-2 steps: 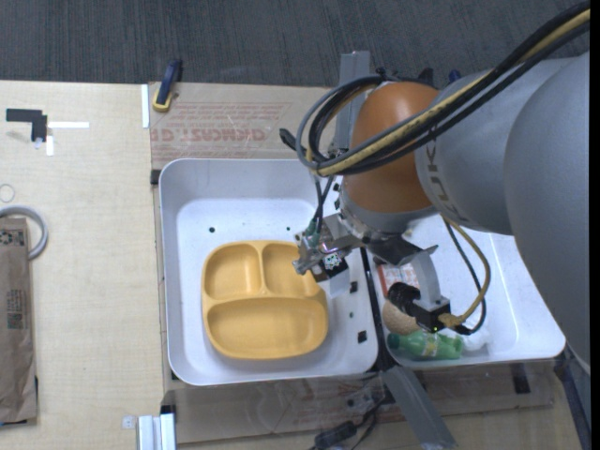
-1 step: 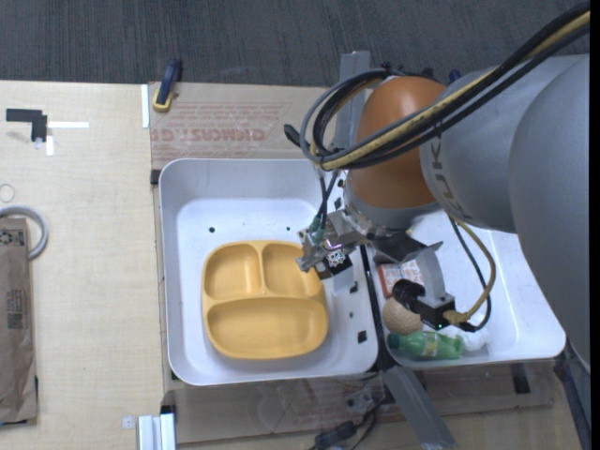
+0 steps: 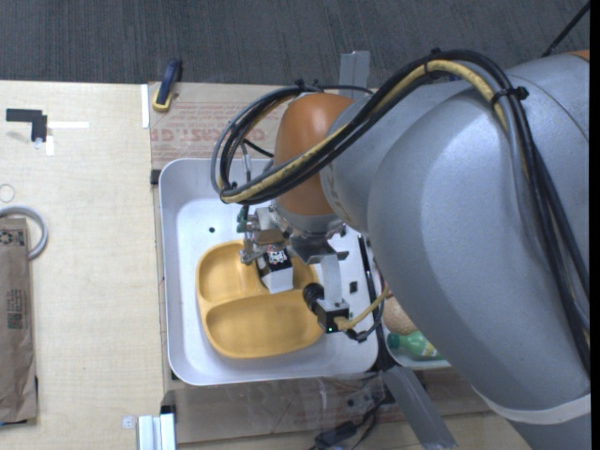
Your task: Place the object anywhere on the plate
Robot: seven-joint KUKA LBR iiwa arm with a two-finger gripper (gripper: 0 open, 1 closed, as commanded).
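Note:
A yellow two-compartment plate [image 3: 248, 322] lies in the left white bin [image 3: 183, 251]. My gripper [image 3: 267, 265] hangs over the plate's far right part, near the ridge between the two compartments. A small black and white object [image 3: 276, 272] shows at the fingertips, just above or on the plate; whether the fingers grip it cannot be told. The big grey arm with its orange band [image 3: 314, 148] hides the bin's right side.
In the right bin, a green object [image 3: 412, 347] and a tan one [image 3: 401, 315] peek out beneath the arm. A brown paper bag [image 3: 14, 317] lies on the bench at far left. A blue and yellow tool [image 3: 167, 84] rests behind the bin.

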